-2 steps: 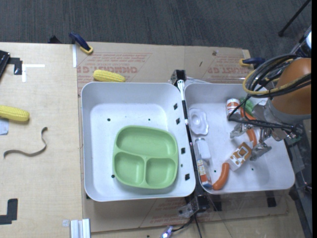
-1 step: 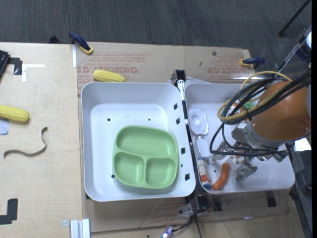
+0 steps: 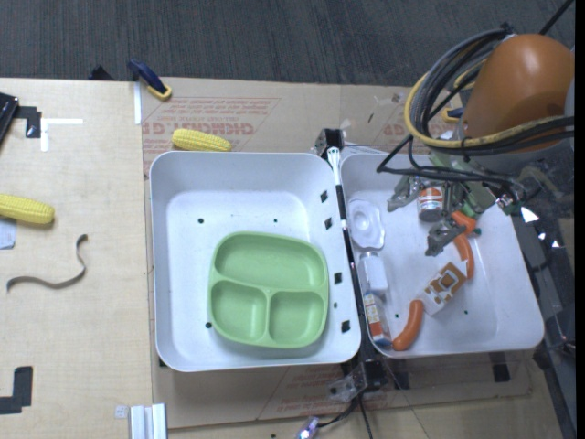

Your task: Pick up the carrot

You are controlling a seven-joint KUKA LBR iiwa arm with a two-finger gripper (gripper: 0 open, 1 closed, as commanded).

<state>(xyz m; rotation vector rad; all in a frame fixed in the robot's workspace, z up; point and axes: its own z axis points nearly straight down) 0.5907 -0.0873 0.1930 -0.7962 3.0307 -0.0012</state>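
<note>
1. Camera view, where things lie: the arm (image 3: 512, 71) reaches in from the right and hangs over the right bin (image 3: 512, 327). Its tool (image 3: 450, 230) sits low in the upper part of that bin.
2. The carrot (image 3: 409, 327) lies near the bin's front left corner, tilted, its lower end close to the left wall. Just beside it, up and to the right, is a white packet (image 3: 445, 286) with brown print, and a second orange piece (image 3: 467, 245) runs up from the packet toward the tool.
3. Tool state: I cannot tell whether it is released or clenched; dark parts and cables blur it. Nothing is plainly gripped.
4. Step in hand, as I judge it: the approach. The carrot is not yet lifted and lies apart from the tool.
5. Next move, as I judge it: shift toward the front left corner, set the tool across the carrot's width, and come down clear of the packet and the bottle (image 3: 375, 314) lying along the left wall.
6. The left bin (image 3: 183, 199) holds a green tray (image 3: 270, 291) with three compartments.
7. Writing: the cardboard (image 3: 274, 117) under the bins bears red print, upside down and too faint to read with confidence. The packet's print is too small to read.
</note>
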